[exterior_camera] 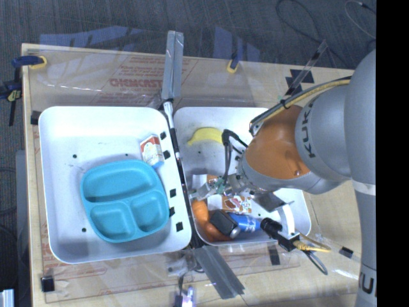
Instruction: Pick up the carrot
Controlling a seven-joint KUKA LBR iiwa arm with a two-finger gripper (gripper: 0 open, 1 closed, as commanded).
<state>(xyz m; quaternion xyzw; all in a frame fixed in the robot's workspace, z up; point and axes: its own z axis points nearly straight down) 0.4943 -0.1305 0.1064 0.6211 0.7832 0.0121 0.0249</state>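
Arm: grey KUKA arm with orange wrist band [281,152] reaches in from the right and hangs over the right shallow white bin [192,123].
Gripper: two-finger gripper [220,185] sits low in that bin, above the clutter; wrist and cabling hide the tips, so spread or pressed together cannot be told.
Carrot location: orange tapered carrot [203,219] lies at the near-left corner of the right bin, just beside the wall dividing it from the left bin.
Key relation: carrot lies toward the viewer and slightly left of the gripper, close by. Long axis appears to run roughly front to back along the dividing wall; judged only, much is covered.
Carrot appearance: smooth, dull orange; only part shows.
Neighbours: dark grey blocky object [223,222] rests across the carrot's right side; blue can [246,223] just beyond it; yellow banana [206,135] at the far side.
Other bin: light blue compartment tray [124,200] in the left bin, small red-and-white carton [151,150] just beside it.
Judgement: not yet grasped; overlapping object may obstruct.
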